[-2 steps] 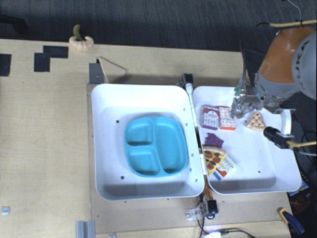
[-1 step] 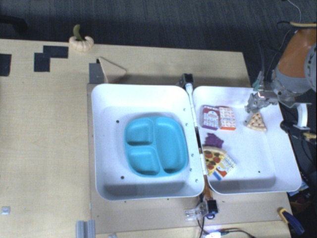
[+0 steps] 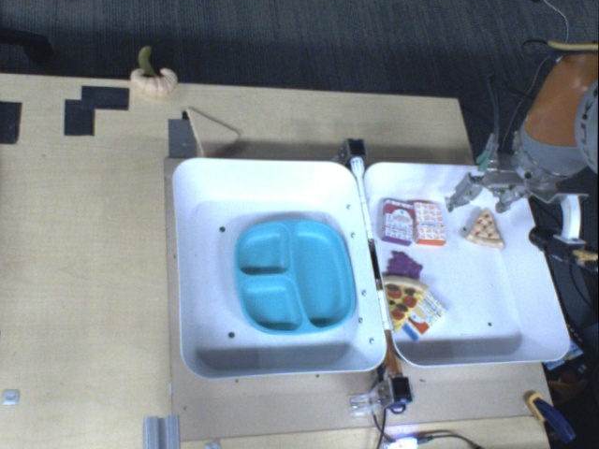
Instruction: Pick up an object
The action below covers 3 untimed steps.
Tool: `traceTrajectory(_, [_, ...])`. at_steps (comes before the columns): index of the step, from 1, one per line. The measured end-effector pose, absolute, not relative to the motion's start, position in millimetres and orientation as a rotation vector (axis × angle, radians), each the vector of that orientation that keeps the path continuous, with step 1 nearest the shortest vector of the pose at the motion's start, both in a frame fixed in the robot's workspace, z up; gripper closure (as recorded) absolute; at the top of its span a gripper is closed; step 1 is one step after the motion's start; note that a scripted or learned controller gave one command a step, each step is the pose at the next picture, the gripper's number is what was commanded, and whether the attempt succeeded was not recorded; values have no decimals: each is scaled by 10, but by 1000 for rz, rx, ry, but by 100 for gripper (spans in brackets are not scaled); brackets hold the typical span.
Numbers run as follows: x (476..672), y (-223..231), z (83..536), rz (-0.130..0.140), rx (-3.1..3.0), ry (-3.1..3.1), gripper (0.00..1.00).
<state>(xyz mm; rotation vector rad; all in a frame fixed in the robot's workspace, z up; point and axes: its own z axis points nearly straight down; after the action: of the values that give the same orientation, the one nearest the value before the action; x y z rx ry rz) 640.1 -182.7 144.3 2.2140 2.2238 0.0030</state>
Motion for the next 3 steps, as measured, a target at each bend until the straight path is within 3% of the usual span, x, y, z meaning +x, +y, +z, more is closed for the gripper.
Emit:
traceTrajectory(1, [5644,-1895,864,4,2215,2222,0])
traceTrajectory(2, [6300,-1146,860,9,2212,2226,0])
traceTrajectory(3, [6313,-1161,980,11,2205,2226,100])
